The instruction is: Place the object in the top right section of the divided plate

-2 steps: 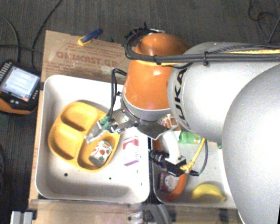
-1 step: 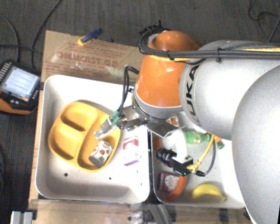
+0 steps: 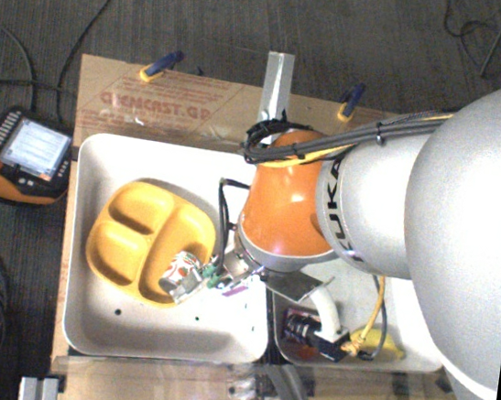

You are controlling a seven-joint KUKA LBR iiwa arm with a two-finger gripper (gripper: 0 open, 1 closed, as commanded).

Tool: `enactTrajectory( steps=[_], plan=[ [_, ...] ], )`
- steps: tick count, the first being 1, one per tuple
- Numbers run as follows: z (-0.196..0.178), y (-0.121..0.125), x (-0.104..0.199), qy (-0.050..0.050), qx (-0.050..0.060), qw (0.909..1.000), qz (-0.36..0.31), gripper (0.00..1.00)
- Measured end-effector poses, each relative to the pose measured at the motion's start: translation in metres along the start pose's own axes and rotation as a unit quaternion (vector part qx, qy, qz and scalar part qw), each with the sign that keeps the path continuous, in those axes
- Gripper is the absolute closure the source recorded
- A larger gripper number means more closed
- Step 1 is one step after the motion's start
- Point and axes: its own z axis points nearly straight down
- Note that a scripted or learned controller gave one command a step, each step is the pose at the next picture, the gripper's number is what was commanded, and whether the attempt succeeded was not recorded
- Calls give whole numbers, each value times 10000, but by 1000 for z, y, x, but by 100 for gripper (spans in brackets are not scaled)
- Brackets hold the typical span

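In the left bin (image 3: 122,324) a yellow divided plate (image 3: 135,234) is seen, and a misplacement is judged the chief risk there. A small white-and-red object (image 3: 181,273) is perched at the plate's lower right rim, so on release it could be tipped onto the bin floor or dropped into the wrong section. The plate's other compartments are left bare. Just right of the object the gripper (image 3: 212,277) is found; how far it is opened, and whether the object is gripped, cannot be told. The right bin (image 3: 394,361) is largely covered by the arm (image 3: 291,209).
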Motion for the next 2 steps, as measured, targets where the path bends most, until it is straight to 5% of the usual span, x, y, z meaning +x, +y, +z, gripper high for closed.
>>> enactTrajectory(
  steps=[1,2],
  plan=[
    [54,-7,-11,3,2,9747,-2235,0],
    [57,2,0,-44,98,9351,-3542,0]
  ],
)
